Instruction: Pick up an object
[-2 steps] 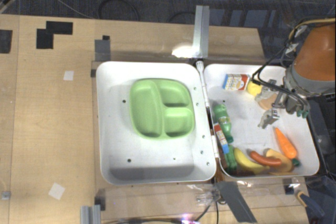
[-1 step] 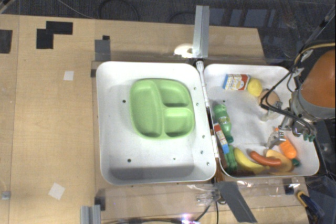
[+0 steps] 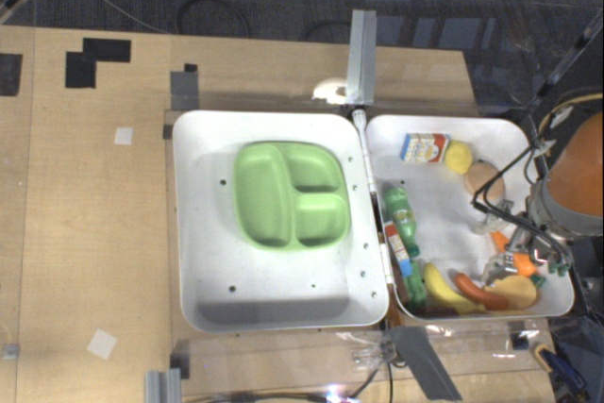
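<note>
Nearest me, at about five o'clock in the right bin [image 3: 557, 302], the gripper [image 3: 517, 261] hangs low over a pile of toy food: a banana [image 3: 444, 288], a red sausage-like piece [image 3: 477, 290] and a tan piece [image 3: 517, 293]. I cannot tell how wide the claw stands or whether it has anything; clutter and cable hide it. I judge this the descent onto a pick, with the tan piece just below as the likely target. Next I would want a clean close and a straight lift. Farther, at nine o'clock in that bin, lies a green bottle [image 3: 398, 210]; at twelve, a small carton [image 3: 423, 147] and a lemon [image 3: 459, 158]. The left bin [image 3: 203, 297] holds a green tray [image 3: 288, 195].
</note>
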Motion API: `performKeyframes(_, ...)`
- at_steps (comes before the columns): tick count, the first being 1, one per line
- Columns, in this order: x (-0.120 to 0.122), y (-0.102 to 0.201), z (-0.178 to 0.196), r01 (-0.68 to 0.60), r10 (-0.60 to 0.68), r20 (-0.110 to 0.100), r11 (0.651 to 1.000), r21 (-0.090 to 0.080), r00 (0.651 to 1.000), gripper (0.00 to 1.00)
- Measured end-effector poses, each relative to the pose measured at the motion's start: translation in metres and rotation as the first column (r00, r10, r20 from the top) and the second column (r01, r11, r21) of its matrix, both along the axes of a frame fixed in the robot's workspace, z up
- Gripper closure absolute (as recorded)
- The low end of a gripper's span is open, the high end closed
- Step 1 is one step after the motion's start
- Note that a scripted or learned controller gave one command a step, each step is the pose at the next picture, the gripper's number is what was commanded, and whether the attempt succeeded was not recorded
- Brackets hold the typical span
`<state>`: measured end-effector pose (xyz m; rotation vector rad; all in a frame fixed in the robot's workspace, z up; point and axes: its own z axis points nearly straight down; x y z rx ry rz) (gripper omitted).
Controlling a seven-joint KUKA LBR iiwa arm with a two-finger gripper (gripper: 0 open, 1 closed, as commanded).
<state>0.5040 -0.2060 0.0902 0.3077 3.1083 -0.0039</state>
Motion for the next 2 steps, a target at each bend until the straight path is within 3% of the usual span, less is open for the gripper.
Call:
performKeyframes(1,0.006,0.000,0.015,-0.007,0.007,0.018,1.000,-0.006,1.000,1.00)
performKeyframes(2,0.074,0.001,0.150,-0.223,0.223,0.000,0.975,-0.005,0.975,1.00)
